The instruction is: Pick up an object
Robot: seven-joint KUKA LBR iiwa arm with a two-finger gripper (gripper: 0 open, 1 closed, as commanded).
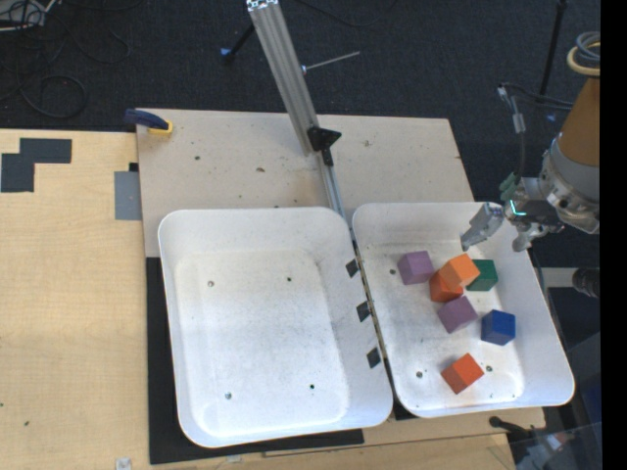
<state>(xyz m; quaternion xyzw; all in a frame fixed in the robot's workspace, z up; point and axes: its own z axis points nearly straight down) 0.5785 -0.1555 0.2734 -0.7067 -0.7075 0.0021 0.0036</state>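
Over right bin's [549, 385] back edge, tool [502, 225] hangs spread and empty; orange block [460, 270] sits just below-left of it, nearest target.

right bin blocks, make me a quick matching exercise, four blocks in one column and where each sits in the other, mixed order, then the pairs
Blocks:
1. blue block
2. green block
3. lone purple block
4. lone orange block

Places in the right bin:
A. nearest the divider between the bins
B. nearest the front rim
C. touching an orange block, under the gripper
D. right of the lower purple block

Pairs: 1-D, 2-C, 3-A, 4-B
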